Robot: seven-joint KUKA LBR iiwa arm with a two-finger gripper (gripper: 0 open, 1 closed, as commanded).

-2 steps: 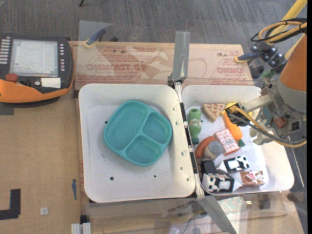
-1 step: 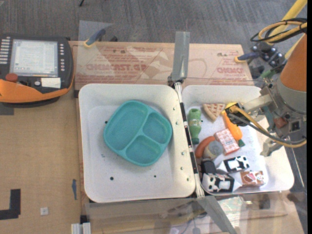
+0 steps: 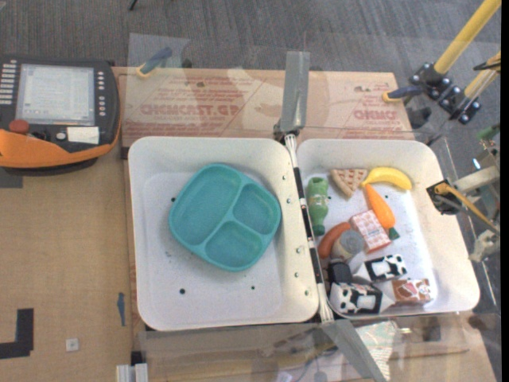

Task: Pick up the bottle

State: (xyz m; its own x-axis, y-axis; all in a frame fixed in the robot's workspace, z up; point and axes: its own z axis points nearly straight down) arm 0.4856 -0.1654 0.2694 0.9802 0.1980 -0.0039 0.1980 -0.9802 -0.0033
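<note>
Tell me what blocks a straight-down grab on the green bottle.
Nothing lies on top of the green bottle. It sits against the right bin's left wall, with the waffle piece apart to its right and the sausage just below.

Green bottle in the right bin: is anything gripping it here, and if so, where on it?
Nothing holds it. The green bottle lies free in the right bin, against the bin's left wall, beside the waffle piece and carrot.

bottle [image 3: 318,204] | green | lying flat | right bin, left wall
</note>
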